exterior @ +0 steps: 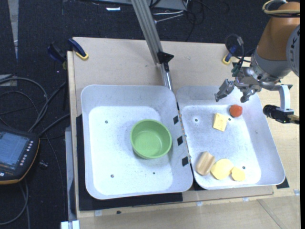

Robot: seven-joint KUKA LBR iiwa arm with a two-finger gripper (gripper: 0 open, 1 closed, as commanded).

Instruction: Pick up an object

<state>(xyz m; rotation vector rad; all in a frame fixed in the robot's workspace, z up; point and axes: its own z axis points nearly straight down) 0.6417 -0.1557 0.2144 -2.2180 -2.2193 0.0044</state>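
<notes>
Gripper [234, 94] is poised over the far edge of the right bin [267, 142], its two fingers spread apart with nothing between them. The arm [279, 37], grey with an orange band, enters from the right.

Contents of the right bin, placed relative to the gripper:
- A small orange-red ball [236, 110] lies just below the gripper, on the bin floor, apart from the fingertips.
- A pale yellow cheese-like wedge [220, 122] lies beside the ball, toward the left bin.
- A tan bread-like piece [205, 162] lies at the near side of the bin, well apart from the gripper.
- A round yellow piece [222, 169] touches or nearly touches the bread-like piece.
- A smaller yellow piece [238, 174] sits just beside the round one.

The left bin [100, 123] holds a green bowl [151, 138], upright, well apart from the gripper. A metal pole [150, 32] rises slantwise from the seam between the bins.
</notes>
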